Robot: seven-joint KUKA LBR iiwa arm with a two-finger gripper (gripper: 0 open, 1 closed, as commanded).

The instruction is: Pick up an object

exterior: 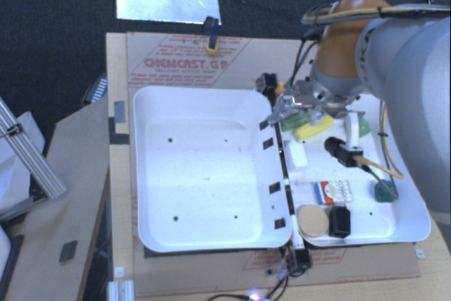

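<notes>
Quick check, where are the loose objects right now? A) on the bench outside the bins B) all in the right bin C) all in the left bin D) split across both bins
B: the yellow piece, the small printed box, the tan disc and the black block all lie in the right bin, under the arm.
</notes>
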